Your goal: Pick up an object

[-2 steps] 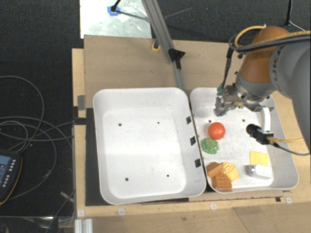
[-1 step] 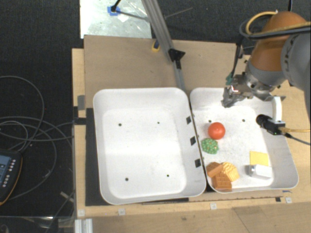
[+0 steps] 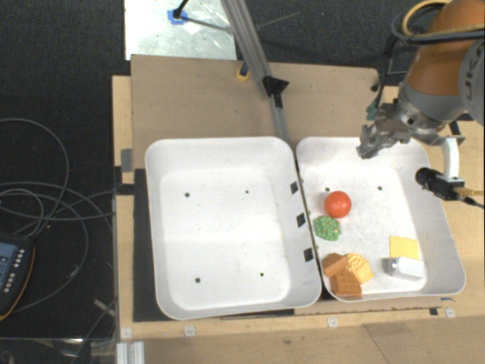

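Bins first. Two white bins sit side by side on the bench, and the right bin (image 3: 433, 226) has all the things in it. I will use this bin as my landmark.

From the camera view above, the gripper (image 3: 371, 144) hangs over the far edge of the right bin, near the middle of that far wall. It is at the end of the grey arm with the orange band, which comes in from the right. Nothing is between its fingers. The tips are dark and small from up here, so I cannot tell if they are wide or narrow.

A red ball (image 3: 338, 203) lies near the middle of the right bin, a bit toward its left wall. It is the closest thing to the gripper. From the gripper, it lies toward the near side of the bin and a little to the left. It is round, so it has no long side to line up with.

Just beside the ball, on its near side, is a green bumpy round thing (image 3: 327, 228). The two are very close, maybe touching. That could get in the way of a finger.

At the near wall of the right bin sit orange waffle-like pieces (image 3: 347, 271). A yellow block (image 3: 404, 246) and a small silver and white thing (image 3: 402, 268) lie near the near right corner, well apart from the gripper.

I think the ball is the easy pick. The gripper would need to go toward the near side and then down.
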`<act>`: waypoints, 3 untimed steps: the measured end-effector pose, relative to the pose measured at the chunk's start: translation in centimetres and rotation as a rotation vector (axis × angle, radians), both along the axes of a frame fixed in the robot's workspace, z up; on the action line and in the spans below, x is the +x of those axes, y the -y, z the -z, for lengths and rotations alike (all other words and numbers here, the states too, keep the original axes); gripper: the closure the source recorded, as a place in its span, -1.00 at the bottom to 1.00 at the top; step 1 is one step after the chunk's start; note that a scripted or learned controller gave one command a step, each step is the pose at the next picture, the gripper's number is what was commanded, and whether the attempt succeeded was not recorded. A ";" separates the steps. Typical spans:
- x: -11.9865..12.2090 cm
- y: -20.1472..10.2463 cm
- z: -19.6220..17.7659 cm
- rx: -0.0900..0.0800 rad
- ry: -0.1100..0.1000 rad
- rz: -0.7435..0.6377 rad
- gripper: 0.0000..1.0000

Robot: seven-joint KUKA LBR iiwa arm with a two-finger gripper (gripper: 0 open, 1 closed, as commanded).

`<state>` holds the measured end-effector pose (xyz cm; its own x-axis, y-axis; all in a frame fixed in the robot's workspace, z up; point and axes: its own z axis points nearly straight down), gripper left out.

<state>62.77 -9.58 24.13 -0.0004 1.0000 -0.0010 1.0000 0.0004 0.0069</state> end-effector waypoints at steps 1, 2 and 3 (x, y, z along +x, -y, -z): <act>0.2 0.0 -5.1 0.000 0.001 -0.004 1.00; -2.1 -5.2 -3.2 0.003 -0.008 -0.009 1.00; -3.8 -10.3 -3.2 0.003 -0.007 -0.010 1.00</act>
